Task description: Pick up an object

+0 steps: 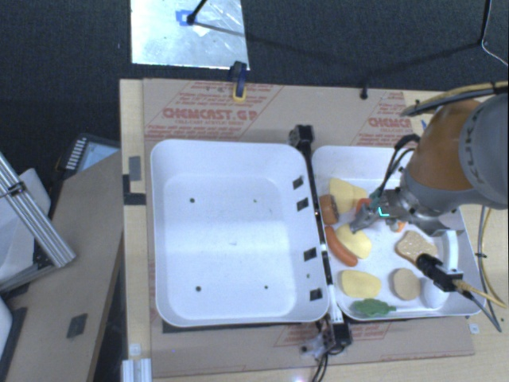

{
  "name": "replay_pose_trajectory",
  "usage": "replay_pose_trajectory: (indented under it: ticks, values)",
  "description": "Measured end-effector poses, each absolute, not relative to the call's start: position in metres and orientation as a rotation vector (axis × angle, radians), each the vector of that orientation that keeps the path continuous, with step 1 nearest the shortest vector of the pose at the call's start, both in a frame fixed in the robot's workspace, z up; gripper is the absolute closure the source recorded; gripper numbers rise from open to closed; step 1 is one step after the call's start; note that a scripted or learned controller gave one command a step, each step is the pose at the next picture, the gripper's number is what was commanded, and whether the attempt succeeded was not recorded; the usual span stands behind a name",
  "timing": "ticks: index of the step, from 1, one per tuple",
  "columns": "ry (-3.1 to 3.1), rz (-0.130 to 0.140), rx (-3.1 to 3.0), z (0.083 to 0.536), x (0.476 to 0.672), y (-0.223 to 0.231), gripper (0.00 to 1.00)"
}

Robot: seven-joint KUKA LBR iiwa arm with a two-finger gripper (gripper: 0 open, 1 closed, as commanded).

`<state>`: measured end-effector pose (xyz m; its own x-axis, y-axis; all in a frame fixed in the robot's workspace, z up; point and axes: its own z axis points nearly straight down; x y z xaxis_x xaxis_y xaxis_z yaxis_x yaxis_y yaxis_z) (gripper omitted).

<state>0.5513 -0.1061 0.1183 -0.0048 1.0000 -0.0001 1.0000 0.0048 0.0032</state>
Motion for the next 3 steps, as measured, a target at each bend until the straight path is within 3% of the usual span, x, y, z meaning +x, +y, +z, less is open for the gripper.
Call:
replay_pose_trajectory:
  ticks: [1,2,3]
  values:
    - [2.218,-0.003,2.209,0.086,0.61,-0.093,0.0]
    - [2.221,0.005,2.209,0.097,0.61,-0.091,1.0]
    - [2.217,0.02,2.201,0.415,0.671,-0.078,1.0]
